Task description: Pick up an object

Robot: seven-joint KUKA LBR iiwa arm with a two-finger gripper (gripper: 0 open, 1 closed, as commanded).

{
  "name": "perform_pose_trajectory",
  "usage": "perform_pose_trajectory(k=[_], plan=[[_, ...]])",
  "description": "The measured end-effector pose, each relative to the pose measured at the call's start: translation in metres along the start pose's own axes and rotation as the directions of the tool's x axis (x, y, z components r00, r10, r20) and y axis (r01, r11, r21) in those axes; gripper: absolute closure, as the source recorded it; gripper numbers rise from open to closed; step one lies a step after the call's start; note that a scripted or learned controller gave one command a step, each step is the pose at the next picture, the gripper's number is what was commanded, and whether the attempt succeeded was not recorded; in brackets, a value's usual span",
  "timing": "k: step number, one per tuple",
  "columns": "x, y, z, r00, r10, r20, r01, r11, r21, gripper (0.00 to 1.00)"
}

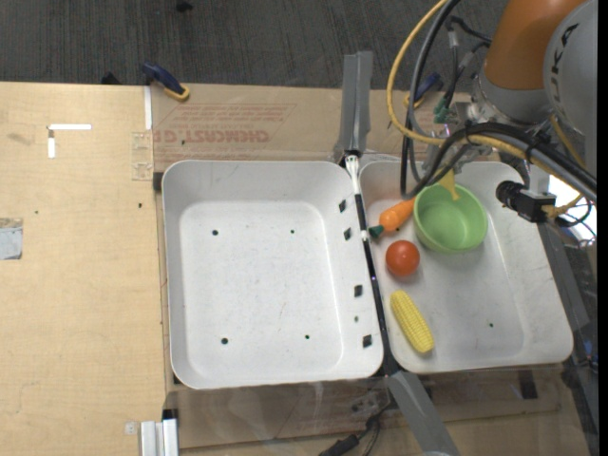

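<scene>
Two shallow white bins sit side by side on a bench, seen from above at a slant. The left bin (261,274) holds nothing. The right bin (494,335) holds four toys: a green bowl (450,220) near its far side, a carrot (396,216) touching the bowl's left rim, a tomato (403,257) just in front of the carrot, and a corn cob (413,320) nearer the front edge.

The grey arm (546,36) with its orange band enters from the upper right, trailing cables over the far end of the right bin. Its gripper cannot be made out among the cables, so whether it is released or clenched cannot be told.

The task looks to be at the approach step, with nothing lifted. The next move calls for descending over one toy with the jaws set across its narrow width.

The corn's long axis runs from far-left to near-right. The carrot's runs from near-left to far-right, towards the bowl.
</scene>
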State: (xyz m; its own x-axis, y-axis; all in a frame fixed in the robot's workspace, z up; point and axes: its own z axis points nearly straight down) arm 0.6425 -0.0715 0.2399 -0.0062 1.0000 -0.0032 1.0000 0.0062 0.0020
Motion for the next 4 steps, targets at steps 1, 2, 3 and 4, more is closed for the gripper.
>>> perform_pose_trajectory(k=[1,2,3,4], plan=[[-0.06,-0.076,0.131,0.888,-0.461,0.001,0.461,0.888,-0.002,1.0],[-0.025,-0.008,0.005,0.945,-0.327,0.0,0.327,0.945,-0.001,1.0],[-0.077,-0.096,0.131,0.801,-0.598,0.002,0.598,0.801,-0.004,1.0],[-0.01,-0.036,0.048,0.89,-0.456,-0.002,0.456,0.89,0.0,1.0]])
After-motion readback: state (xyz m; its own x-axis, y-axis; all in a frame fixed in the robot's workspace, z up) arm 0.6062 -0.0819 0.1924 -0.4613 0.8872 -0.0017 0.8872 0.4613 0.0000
